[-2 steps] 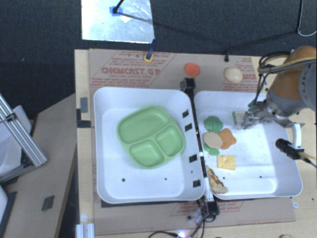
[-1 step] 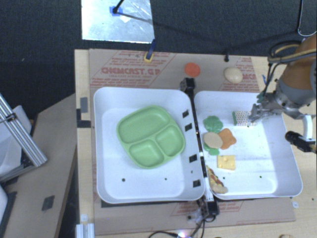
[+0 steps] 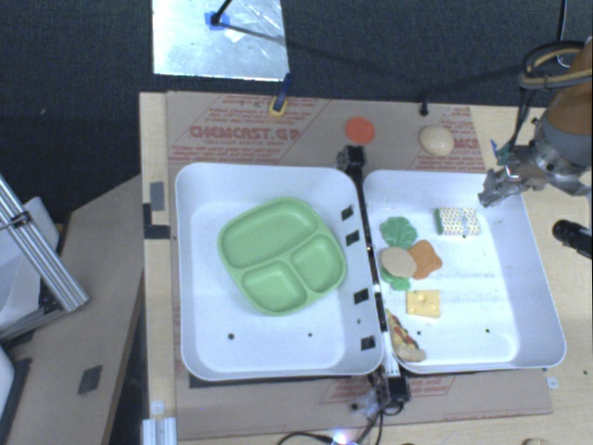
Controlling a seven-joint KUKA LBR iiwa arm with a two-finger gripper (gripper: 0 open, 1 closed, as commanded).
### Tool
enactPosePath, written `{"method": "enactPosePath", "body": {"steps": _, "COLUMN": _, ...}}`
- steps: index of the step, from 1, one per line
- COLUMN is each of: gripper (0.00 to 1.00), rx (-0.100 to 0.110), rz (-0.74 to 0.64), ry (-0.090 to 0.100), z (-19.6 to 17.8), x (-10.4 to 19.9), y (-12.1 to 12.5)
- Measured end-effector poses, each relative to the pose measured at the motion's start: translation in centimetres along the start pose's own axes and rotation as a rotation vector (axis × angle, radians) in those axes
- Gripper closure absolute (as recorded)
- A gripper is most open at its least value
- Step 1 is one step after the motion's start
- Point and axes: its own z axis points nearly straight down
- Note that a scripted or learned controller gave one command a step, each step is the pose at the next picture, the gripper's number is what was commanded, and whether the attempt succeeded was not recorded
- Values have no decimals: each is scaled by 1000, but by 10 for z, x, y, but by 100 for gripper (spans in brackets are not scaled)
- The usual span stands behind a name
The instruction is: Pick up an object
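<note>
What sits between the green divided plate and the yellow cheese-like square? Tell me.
In the camera view, the black divider between both bins lies between the green divided plate and the yellow square.

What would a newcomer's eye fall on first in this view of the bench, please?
Probably the green divided plate, lying alone in the left bin. Next, the cluster of small food-like pieces in the right bin, among them a yellow cheese-like square and a dotted white block. The gripper hangs over that bin's far right corner.
</note>
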Motion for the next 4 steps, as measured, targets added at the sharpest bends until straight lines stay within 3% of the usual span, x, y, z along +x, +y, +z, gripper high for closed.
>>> {"method": "enactPosePath", "body": {"steps": 1, "gripper": 100, "rx": 4, "rz": 0, "ry": 1, "z": -22, "x": 0, "y": 1}}
{"method": "enactPosePath", "body": {"steps": 2, "gripper": 100, "rx": 6, "rz": -3, "ry": 4, "z": -31, "x": 53, "y": -2}}
{"method": "enactPosePath", "body": {"steps": 4, "gripper": 100, "rx": 10, "rz": -3, "ry": 5, "z": -11, "x": 153, "y": -34}}
